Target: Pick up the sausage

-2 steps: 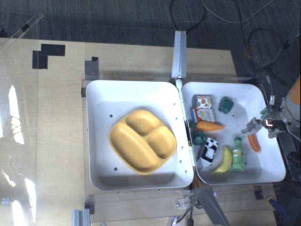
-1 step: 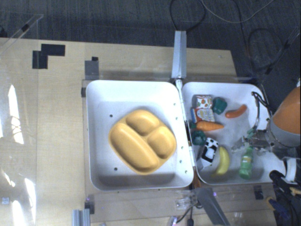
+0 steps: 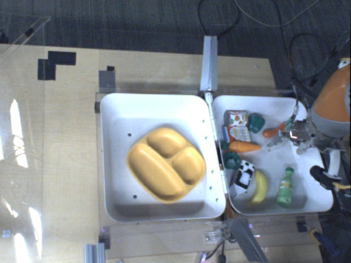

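Yellow divided dish (image 3: 164, 162) fills the left bin (image 3: 112, 147), perhaps as a drop place. In the right bin (image 3: 318, 201), toys crowd the left half: carrot (image 3: 244, 146), banana (image 3: 259, 187), green bottle (image 3: 284, 187). The reddish sausage (image 3: 272, 131) lies far-centre, just left of the gripper (image 3: 298, 137), which hangs low, seemingly aimed at it. Whether the pincer is spread or pressed together, I cannot tell.

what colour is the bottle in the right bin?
Green, with a lighter green label; the bottle shows in the camera view, near the bin's front edge.
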`<act>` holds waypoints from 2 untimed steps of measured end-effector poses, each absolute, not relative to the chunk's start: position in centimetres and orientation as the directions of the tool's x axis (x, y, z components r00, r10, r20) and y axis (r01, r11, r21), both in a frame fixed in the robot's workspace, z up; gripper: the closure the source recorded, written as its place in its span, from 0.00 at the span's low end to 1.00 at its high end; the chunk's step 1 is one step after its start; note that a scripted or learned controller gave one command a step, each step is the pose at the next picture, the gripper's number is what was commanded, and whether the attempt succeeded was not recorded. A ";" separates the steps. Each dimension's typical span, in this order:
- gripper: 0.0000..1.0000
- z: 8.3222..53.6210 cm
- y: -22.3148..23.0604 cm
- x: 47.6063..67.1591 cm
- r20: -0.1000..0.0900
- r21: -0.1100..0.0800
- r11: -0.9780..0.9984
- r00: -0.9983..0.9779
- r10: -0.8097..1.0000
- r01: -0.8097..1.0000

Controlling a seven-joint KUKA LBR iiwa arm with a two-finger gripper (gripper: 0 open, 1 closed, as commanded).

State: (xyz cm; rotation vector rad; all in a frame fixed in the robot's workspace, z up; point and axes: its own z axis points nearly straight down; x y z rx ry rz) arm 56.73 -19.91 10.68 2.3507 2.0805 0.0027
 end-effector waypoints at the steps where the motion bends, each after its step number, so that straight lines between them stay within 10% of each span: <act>1: 0.00 8.6 -18.6 62.7 0.000 0.005 -0.222 0.222 0.975 0.975; 2: 0.00 8.6 -10.8 63.0 0.001 0.006 -0.292 0.292 0.957 0.957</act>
